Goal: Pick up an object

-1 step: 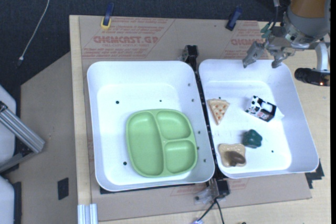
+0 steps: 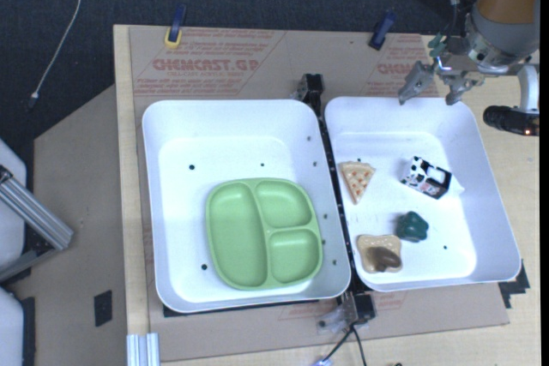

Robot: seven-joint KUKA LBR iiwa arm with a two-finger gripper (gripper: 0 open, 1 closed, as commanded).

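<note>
Above the far rim of the right bin, the gripper hangs with its two fingers spread wide and nothing between them. Below it, inside that bin, lie four small things well apart from one another: a tan waffle wedge near the inner wall, a black-and-white toy toward the outer side, a dark green lump nearer the front, and a brown cup-like piece at the front edge. The left bin bears a green divided plate, broad and flat, probably a poor choice for a narrow pinch. Of the small things, the black-and-white toy lies nearest the gripper and looks the likeliest target. It appears light and stiff, perhaps plastic, so it should lift easily but may slide or tip if only one finger touches first. Closing across its shorter side, about its middle, seems the safest hold. The waffle wedge lies flat and thin, so the fingers would likely scrape the bin floor. The green lump looks rounded and may squirt out of a pinch.
</note>
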